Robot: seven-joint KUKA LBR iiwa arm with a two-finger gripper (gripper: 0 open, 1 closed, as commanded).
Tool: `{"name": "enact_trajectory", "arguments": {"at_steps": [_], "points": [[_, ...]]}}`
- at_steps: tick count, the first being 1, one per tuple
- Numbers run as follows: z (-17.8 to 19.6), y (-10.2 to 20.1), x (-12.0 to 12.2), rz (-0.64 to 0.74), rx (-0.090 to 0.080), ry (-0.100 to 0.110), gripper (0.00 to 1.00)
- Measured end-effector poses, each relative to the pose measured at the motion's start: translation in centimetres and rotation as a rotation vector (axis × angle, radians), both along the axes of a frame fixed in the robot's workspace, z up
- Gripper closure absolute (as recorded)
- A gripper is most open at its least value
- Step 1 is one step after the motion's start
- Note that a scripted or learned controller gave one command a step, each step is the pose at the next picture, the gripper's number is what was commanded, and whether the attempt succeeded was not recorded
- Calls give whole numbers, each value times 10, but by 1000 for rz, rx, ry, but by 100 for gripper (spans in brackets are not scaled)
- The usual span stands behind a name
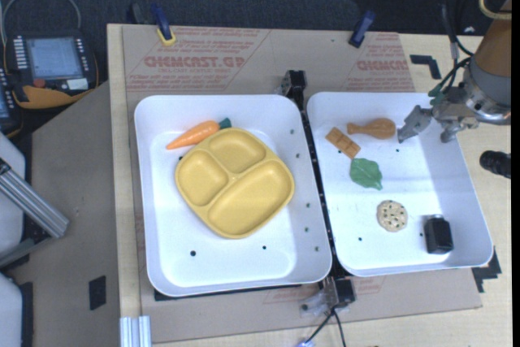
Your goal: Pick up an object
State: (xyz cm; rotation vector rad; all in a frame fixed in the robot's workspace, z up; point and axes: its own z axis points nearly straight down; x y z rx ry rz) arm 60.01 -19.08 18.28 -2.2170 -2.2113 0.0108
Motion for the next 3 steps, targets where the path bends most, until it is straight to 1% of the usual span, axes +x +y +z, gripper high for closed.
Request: {"name": "enact_trajectory", "arguments": {"at_steps": [1, 2, 3], "points": [[7, 0, 3, 3, -3, -13, 0], [-38, -3, 7, 2, -1, -6, 0], [-92, -3, 6, 2, 0, -5, 0]]}}
